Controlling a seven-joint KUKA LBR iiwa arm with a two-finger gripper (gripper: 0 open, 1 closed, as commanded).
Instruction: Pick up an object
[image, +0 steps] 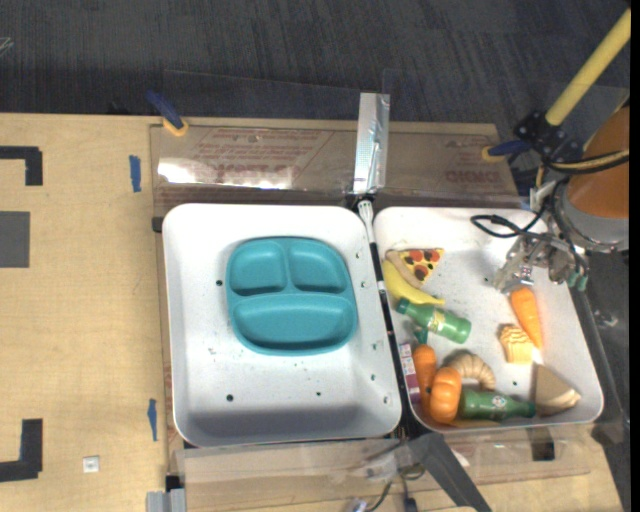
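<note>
Though the gripper (530, 268) hangs low over the right bin (470, 225), whether it is open or closed cannot be told. Carrot (527, 312) lies just below it, tip nearly touching. Bread piece (516, 343) crowds the carrot's lower end. Risk: the tapered carrot slides out sideways, or the bread gets nudged instead.

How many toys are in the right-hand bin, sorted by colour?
Orange: 3, a carrot, a second carrot, a pumpkin
Green: 2 bottles
Yellow: 1 banana
Other: 4
Total: 10, though some are too small to name.
</note>
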